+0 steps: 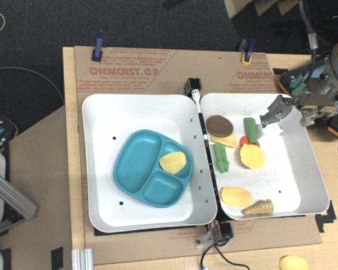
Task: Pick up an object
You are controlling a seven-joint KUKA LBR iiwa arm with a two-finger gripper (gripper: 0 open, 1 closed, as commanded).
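1. Toy food pieces in the right bin [304, 167]: brown disc [219, 126], green stick [249, 129] and yellow round piece [252, 157] near the middle.
2. Lower in that bin: green strip [221, 157], yellow oval [236, 196], cone [259, 208] at the near edge.
3. Gripper [272, 116] above the right bin's far right part, just beside the green stick; nothing seen between the fingers; open or closed cannot be told.
4. Left of the right bin: left bin [101, 122] with blue divided plate [141, 167] carrying a yellow piece [172, 162].
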